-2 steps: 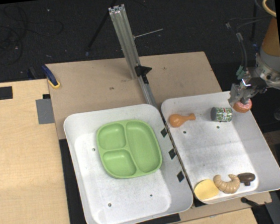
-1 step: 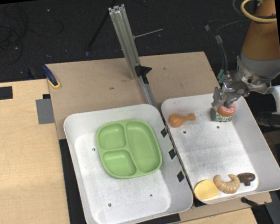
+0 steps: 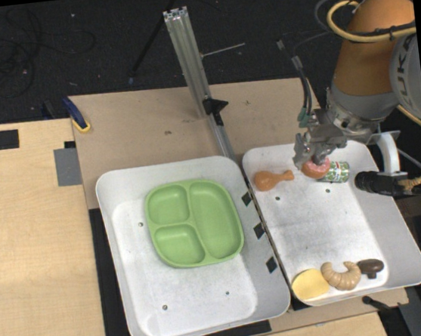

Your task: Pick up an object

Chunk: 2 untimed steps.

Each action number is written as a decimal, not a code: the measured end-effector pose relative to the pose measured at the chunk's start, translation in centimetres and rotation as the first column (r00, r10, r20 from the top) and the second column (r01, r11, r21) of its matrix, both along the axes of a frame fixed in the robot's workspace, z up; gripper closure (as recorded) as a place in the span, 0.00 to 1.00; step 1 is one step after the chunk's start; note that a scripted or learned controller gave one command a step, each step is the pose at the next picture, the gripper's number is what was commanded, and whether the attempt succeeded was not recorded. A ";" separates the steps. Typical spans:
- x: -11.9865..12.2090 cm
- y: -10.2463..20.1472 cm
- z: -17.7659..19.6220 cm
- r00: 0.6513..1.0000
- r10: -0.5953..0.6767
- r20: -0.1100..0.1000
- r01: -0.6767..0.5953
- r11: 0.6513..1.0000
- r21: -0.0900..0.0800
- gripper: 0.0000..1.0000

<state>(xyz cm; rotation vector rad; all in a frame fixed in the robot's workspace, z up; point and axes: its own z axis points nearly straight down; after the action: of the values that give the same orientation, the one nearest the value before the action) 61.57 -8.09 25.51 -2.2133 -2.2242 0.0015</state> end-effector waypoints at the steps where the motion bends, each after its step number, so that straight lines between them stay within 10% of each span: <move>1: -1.6 5.5 -0.7 1.000 0.000 -0.001 0.000 1.000 0.001 1.00; 2: -2.6 10.1 -1.8 1.000 0.000 -0.002 0.000 1.000 0.000 1.00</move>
<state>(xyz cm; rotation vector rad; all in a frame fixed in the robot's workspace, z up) 58.94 2.00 23.69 -2.2131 -2.2229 0.0039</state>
